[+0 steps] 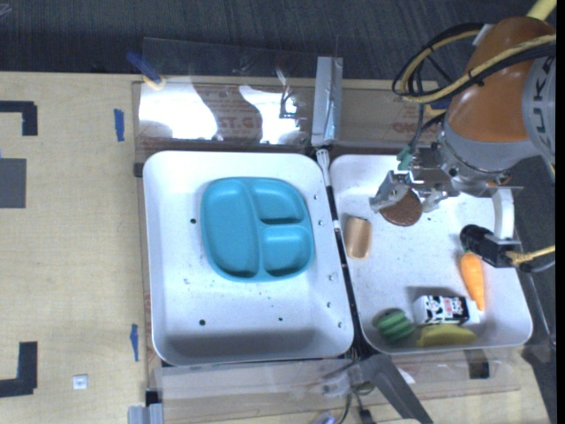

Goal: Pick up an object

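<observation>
A: Camera view, first entry. Where do we have the fingers (408, 198)?

B: Low over the right-hand bin (415, 268), at its upper end in the view, on the grey-and-orange arm (503, 104). We log them as parted: two metal tips stand apart with a gap between them.

A: Anything in that gap?

B: A brown disc (406, 216) lies directly under the fingers. Its upper edge is tucked in between the tips and its lower half shows just below them. We cannot tell whether either tip touches it, so we record no hold.

A: Nearest neighbours?

B: A tan block (357, 236) sits near the fingers, on the side of the bin divide and a little lower in the view, close against that wall. An orange carrot (474, 277) lies on the opposite side of the fingers, also lower in the view, apart from the disc.

A: Farther off?

B: Well away from the fingers, at the bin's lower end, we note three things bunched together. There is a green piece (395, 324), a yellow banana (446, 335) just beside it, and a black-and-white carton (441, 308) touching the banana's upper side.

A: The other bin?

B: The left-hand bin (177, 307) holds a blue divided plate (256, 228), well apart from the fingers, across the divide. Both bins rest on the table (62, 237).
</observation>
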Action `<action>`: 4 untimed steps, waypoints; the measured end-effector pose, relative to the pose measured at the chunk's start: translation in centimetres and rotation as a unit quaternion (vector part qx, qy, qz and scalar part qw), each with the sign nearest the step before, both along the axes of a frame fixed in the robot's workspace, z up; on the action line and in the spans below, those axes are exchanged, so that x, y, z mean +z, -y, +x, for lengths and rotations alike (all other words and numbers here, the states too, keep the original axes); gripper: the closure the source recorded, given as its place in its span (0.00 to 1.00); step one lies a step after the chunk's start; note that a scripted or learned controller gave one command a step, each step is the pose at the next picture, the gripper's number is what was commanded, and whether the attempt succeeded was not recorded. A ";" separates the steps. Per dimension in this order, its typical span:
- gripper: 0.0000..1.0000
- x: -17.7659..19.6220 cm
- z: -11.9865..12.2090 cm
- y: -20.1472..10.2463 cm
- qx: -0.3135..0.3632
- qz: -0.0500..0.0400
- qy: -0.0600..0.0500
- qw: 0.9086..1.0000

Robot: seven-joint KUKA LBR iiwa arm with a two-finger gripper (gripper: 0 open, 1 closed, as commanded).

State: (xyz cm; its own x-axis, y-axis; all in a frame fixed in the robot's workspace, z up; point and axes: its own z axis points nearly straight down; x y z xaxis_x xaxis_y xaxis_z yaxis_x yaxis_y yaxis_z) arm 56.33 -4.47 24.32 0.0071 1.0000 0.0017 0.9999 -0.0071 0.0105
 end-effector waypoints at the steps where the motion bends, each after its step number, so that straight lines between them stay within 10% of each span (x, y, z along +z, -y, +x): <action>1: 1.00 -6.1 -2.5 -1.5 0.053 -0.001 -0.008 0.999; 2: 0.00 -5.9 -2.4 -1.5 0.053 -0.001 -0.006 0.999; 3: 0.00 -5.9 -7.9 3.9 0.117 -0.001 -0.006 0.993; 4: 0.00 -15.2 -4.3 5.4 0.133 -0.004 0.002 0.991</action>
State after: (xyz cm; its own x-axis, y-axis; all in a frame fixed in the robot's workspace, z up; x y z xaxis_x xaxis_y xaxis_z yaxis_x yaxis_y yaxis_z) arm 52.08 -9.87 9.16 -0.2572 0.9663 -0.0067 0.9662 0.2573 0.0144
